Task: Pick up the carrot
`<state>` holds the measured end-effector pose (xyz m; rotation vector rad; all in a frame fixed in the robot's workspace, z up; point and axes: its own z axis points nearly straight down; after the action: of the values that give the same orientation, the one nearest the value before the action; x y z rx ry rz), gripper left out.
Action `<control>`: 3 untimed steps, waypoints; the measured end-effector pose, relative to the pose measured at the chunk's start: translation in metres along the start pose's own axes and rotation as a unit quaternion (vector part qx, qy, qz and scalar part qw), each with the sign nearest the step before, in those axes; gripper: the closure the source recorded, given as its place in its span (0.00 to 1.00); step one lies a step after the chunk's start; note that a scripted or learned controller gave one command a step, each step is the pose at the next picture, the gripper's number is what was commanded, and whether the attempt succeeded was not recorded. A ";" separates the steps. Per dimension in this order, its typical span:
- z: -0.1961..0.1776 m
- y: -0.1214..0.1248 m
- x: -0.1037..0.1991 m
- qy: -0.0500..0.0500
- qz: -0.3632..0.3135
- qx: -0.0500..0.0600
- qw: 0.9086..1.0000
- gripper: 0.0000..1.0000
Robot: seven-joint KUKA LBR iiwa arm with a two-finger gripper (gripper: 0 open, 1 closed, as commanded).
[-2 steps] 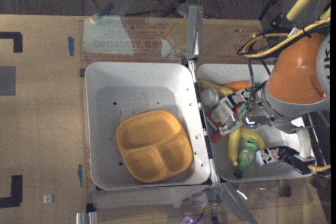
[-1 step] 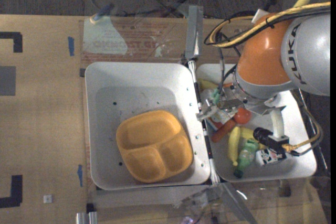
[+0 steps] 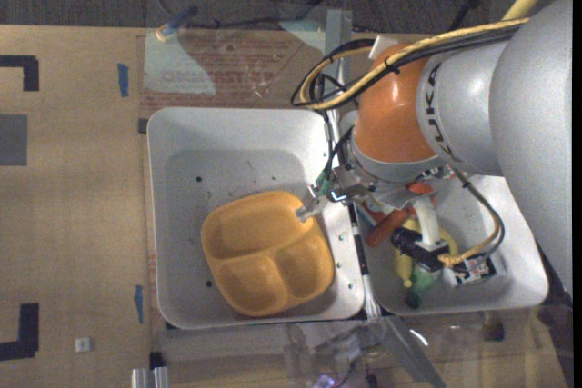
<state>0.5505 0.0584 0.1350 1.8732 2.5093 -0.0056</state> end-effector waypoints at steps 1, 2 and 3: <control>0.013 0.011 -0.011 -0.009 -0.055 -0.001 0.998 0.00; -0.050 0.023 -0.058 0.004 -0.030 0.000 1.000 0.00; -0.050 0.047 -0.013 0.005 -0.068 -0.001 0.998 0.00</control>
<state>0.5991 0.0601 0.1850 1.7009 2.6367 0.0042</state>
